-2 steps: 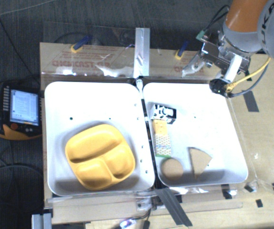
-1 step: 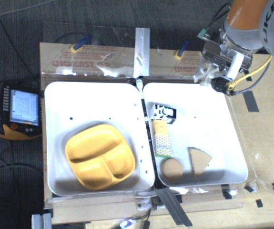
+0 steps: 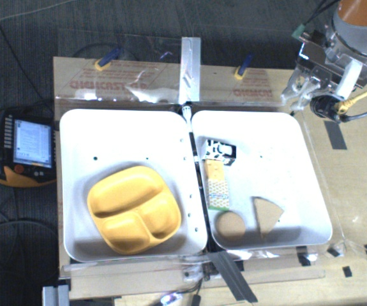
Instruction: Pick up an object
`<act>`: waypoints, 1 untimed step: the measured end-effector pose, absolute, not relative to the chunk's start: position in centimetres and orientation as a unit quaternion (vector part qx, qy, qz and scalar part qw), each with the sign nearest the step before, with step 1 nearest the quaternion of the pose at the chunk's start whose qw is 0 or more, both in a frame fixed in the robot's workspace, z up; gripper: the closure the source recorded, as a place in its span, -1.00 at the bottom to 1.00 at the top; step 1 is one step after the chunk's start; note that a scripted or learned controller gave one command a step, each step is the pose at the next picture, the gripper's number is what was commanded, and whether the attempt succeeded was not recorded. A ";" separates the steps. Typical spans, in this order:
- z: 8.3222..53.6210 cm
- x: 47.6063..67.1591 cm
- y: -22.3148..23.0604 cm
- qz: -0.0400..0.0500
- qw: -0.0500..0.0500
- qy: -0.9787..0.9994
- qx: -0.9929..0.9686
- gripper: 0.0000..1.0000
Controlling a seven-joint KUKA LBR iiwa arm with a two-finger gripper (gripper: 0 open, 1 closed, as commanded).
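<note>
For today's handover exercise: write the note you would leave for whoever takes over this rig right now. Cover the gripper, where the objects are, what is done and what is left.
Gripper: parked above the right bin's far right corner, outside its rim, nothing between its fingers that I can see.
Left bin: yellow divided tray, lying flat.
Right bin: black-and-white item, patterned yellow-green packet, round brown piece, brown wedge, all in the near left part.
Done: nothing picked yet.
Left: bring the arm over a bin, choose one object, grasp and lift.

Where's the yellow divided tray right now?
The yellow divided tray lies in the left bin, toward its near edge, across the divider from the objects in the right bin.
</note>
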State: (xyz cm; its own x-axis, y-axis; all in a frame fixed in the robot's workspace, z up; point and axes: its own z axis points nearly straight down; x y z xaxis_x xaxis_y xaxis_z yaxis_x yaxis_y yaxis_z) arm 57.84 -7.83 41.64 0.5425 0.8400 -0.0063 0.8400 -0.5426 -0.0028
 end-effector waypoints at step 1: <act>38.0 50.0 -4.5 -0.003 0.000 0.508 0.861 1.00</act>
